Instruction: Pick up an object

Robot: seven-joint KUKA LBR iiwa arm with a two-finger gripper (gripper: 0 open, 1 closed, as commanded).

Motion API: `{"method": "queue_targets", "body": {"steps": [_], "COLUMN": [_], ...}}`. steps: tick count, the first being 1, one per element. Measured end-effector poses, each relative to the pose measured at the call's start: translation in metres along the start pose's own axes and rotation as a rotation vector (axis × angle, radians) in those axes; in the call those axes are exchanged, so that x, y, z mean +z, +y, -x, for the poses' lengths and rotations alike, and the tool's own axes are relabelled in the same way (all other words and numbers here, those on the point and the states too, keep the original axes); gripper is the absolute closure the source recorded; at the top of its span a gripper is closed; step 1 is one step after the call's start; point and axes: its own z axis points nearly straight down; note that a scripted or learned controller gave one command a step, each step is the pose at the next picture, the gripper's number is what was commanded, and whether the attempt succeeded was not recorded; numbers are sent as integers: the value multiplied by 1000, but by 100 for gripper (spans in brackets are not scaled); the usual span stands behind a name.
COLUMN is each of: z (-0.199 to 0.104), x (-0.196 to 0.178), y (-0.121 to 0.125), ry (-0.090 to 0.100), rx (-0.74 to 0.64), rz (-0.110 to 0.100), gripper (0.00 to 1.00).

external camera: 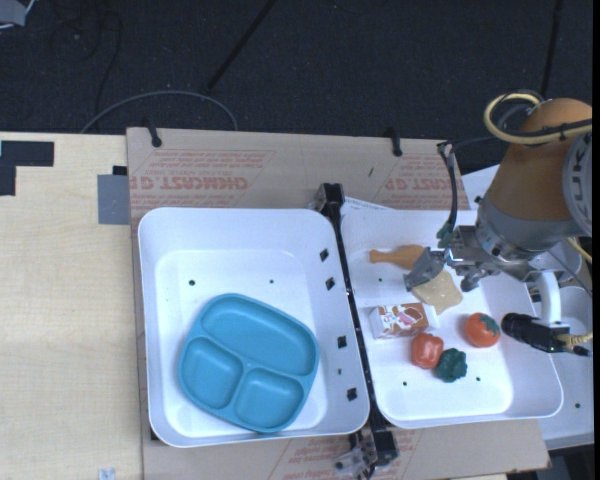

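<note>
Two white bins sit side by side on the tabletop (50, 318). The left bin (165, 238) holds one blue plate (248, 362) with three compartments, lying towards the near side. The right bin (520, 393) holds six small things: one tan drumstick (398, 256), one beige slice (442, 296), one white and red packet (400, 319), one red pepper (427, 349), one green broccoli piece (451, 365) and one orange-red tomato (481, 330).

One arm (535, 183) reaches in from the right, and its hand (442, 273) hangs over the far middle of the right bin. The beige slice lies directly at the hand's near side, its far edge tucked under the hand. The drumstick lies just left of the hand. The packet lies near and left of the slice, with the pepper and broccoli nearer still and the tomato to the right.

The hand covers the far edge of the slice, so whether they touch cannot be told. Whether the hand is wide or narrow cannot be told either. The print on the packet is too small to read.
</note>
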Motion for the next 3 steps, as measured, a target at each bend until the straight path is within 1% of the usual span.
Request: {"method": "queue_targets", "body": {"steps": [1, 2, 3], "z": [0, 2, -3], "x": [-6, 41, 87], "y": [3, 9, 14], "ry": [-2, -2, -1], "rx": [-1, 0, -1], "rz": [11, 7, 7], "gripper": [0, 0, 0]}}
